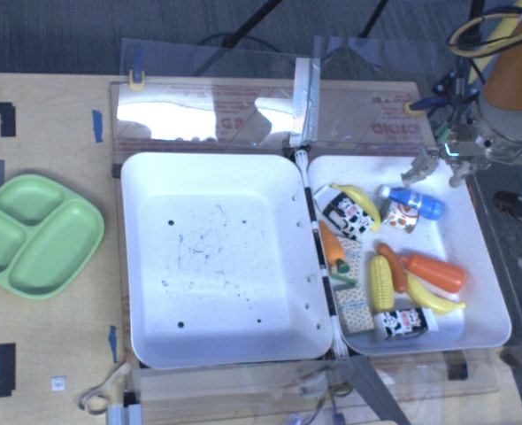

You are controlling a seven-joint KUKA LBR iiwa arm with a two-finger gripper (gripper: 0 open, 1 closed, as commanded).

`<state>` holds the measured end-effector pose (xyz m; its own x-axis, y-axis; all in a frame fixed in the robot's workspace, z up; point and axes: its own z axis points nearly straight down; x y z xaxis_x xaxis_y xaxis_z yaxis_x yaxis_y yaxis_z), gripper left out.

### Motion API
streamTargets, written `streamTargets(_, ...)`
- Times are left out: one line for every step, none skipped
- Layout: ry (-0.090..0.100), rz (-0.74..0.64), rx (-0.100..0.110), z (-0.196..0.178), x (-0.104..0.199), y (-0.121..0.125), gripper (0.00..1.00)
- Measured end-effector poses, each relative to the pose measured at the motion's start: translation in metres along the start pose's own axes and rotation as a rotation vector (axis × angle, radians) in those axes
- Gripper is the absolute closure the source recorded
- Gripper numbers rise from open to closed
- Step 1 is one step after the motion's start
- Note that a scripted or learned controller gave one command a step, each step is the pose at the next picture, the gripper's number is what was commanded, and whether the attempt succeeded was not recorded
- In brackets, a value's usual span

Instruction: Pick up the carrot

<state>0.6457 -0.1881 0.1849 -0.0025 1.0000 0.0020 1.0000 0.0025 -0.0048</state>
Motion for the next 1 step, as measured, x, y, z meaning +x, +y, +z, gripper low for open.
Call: streamTargets(-0.001,-0.003,0.001,-0.0085,0.0011,0.0006,1.00)
